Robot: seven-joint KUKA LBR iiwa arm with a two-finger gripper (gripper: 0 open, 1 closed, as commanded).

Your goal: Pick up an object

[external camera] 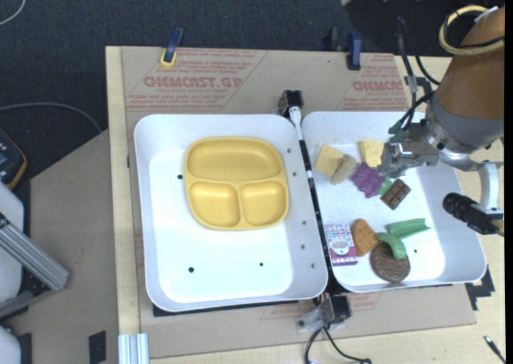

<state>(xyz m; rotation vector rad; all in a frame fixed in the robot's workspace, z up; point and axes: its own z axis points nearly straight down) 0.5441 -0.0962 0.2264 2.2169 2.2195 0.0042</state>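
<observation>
1. Bench: 2 shallow white bins sit side by side on a brown board printed with red lettering. Left bin (160, 218); right bin (449, 234).
2. Left bin holds a yellow divided tray (236, 182) with 3 compartments, lying flat toward the bin's upper centre. The bin floor around it shows a few small dark dots.
3. Right bin holds a scatter of small objects. Upper part: a tan wedge-shaped block (329, 159), a beige lump (345, 170) touching its right side, and a pale yellow block (371, 151) just beside them.
4. Centre of right bin: a purple piece (369, 180) and, just right of it, a small dark brown block (394, 193).
5. Lower part: a pink-and-white card (342, 242) near the bin's left wall, an orange oval piece (365, 236) beside it, a green piece (405, 230) to the right, and a round brown disc (390, 266) below, touching the green piece.
6. Arm enters from the right, orange band above a grey wrist. Gripper (398, 158) sits low over the right bin, above the purple piece and the dark brown block, just right of the pale yellow block.
7. Jaws: cannot tell whether spread or pressed together; nothing can be seen pinched between them.
8. 2 clamps, one yellow (169, 56) and one blue (353, 51), grip the board's far edge.
</observation>
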